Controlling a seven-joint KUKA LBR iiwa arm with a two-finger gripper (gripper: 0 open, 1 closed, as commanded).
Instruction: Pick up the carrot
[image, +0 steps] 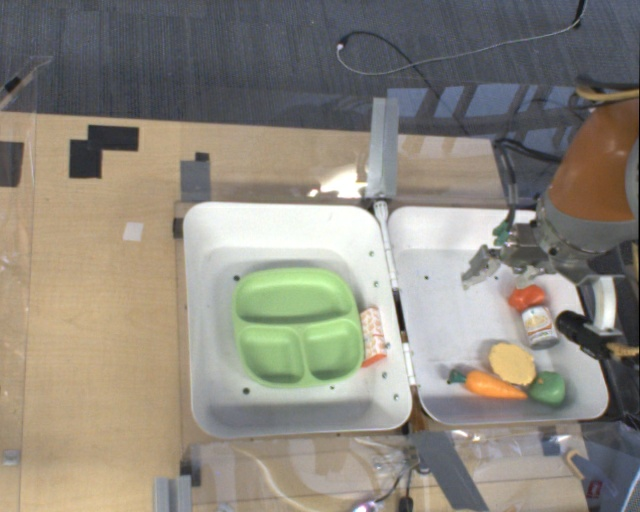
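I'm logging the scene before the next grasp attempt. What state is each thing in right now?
carrot: lying flat in the right bin, not held
green plate: right side up in the left bin
small bottle: lying on its side, red cap on
round cookie: lying flat, beside the carrot
green pepper: resting at the carrot's end
tool: above the right bin, holding nothing

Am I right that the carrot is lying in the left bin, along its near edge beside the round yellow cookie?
Not quite: the camera view shows the carrot in the right bin, not the left. The rest stands: it lies along the near edge beside the round yellow cookie.
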